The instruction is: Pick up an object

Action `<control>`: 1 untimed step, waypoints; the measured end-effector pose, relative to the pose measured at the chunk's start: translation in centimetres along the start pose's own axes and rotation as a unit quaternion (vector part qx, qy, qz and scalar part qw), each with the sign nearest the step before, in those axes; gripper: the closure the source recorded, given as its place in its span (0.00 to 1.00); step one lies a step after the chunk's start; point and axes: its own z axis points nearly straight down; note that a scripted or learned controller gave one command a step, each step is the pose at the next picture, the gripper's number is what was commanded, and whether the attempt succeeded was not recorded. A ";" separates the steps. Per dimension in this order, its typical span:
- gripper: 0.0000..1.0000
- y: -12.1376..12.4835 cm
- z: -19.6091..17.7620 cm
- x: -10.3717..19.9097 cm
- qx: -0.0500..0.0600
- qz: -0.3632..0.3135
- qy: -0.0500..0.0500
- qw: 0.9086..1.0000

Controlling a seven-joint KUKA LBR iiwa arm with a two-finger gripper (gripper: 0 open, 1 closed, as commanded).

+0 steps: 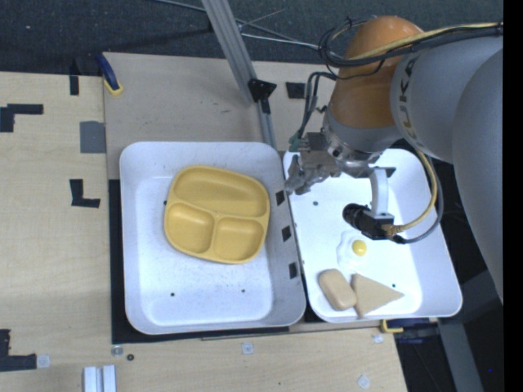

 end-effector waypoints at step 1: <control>1.00 -3.1 0.2 4.2 0.001 0.000 0.000 1.000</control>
